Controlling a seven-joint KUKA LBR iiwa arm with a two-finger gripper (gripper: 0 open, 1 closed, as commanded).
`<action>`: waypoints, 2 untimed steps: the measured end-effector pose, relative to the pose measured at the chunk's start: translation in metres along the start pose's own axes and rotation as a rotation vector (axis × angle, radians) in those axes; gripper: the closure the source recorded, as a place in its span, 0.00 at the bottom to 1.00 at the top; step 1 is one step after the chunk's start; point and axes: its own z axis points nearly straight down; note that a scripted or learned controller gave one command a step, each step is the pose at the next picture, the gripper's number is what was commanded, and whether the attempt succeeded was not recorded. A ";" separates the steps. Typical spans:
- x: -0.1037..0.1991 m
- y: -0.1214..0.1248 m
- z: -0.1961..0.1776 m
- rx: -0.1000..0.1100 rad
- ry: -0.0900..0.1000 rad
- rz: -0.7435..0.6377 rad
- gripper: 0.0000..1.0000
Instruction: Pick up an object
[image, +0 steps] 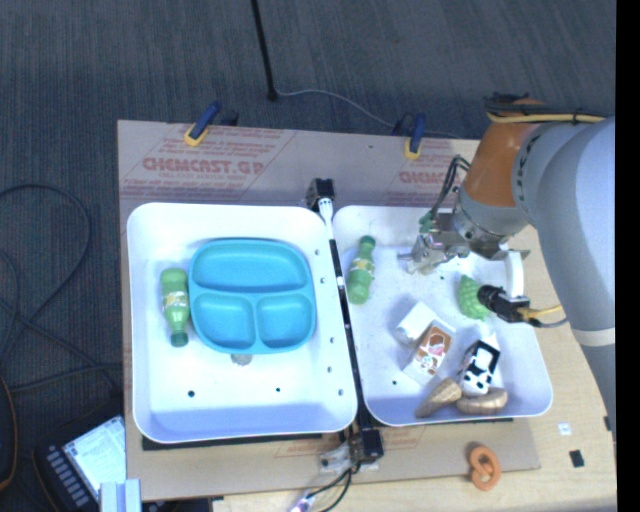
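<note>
Below-right of end effector (432, 252) — green object (472, 297), seemingly apart.

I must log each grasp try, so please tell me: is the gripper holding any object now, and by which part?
It cannot be told. The two-finger gripper hangs over the right shallow white bin, with no object visibly in it.

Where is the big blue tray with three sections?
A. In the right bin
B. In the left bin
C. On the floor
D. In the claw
B. The blue tray lies in the left bin, with a green bottle beside it.
</note>
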 end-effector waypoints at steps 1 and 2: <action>-0.074 0.027 0.005 -0.003 0.001 -0.001 1.00; -0.069 0.027 -0.098 -0.003 -0.001 -0.001 1.00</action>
